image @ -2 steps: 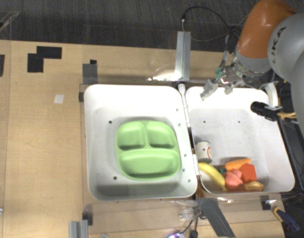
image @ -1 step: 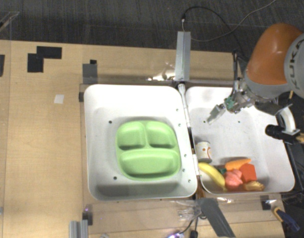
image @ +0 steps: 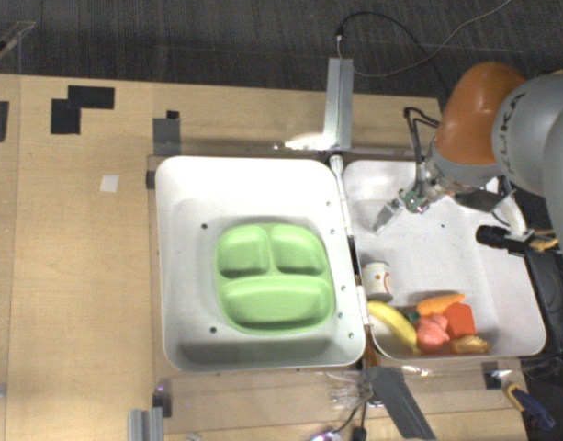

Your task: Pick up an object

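Camera view looks down on a wooden bench with two shallow white bins placed side by side. On the left bin lies a green tray with three compartments, two small ones at the far side and one long one at the near side. The right bin holds the small things, and all of them are gathered near its front edge: a yellow banana close to the wall between the bins, a small white cup-like object just behind the banana, an orange carrot, a red block touching a pink object, and a small brown piece at the front. The grey arm with the orange band comes in from the right, and its gripper is over the far part of the right bin, well apart from the group of objects. Nothing is seen between the fingers, and whether they are spread or pressed together I cannot tell, because they are too small and blurred. A black cable runs over the dark floor behind the bench.
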You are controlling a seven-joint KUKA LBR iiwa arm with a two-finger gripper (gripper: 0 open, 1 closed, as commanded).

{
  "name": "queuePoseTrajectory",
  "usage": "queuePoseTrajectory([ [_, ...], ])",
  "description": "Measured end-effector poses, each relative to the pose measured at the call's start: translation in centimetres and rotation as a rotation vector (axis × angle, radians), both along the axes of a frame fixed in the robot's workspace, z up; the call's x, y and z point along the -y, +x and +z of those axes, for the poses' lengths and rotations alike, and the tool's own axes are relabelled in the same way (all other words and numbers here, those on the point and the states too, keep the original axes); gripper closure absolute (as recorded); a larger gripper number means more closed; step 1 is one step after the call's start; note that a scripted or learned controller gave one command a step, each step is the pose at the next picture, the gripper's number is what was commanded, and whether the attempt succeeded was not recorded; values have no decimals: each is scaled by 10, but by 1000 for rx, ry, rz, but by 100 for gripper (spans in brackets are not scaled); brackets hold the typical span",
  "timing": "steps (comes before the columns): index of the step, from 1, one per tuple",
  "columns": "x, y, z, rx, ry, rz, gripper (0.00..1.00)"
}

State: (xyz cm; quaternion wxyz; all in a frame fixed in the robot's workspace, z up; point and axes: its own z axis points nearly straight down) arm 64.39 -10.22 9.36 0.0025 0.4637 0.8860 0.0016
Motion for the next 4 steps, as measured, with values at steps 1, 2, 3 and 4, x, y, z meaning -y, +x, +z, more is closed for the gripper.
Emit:
queuePoseTrajectory([
  [1,3,23,-6,-21,3,-37,0],
  [2,2,29,7,5,0,-34,100],
  [3,-3,26,4,-17,9,-28,0],
  [4,-3,30,15,3,3,-25,100],
])
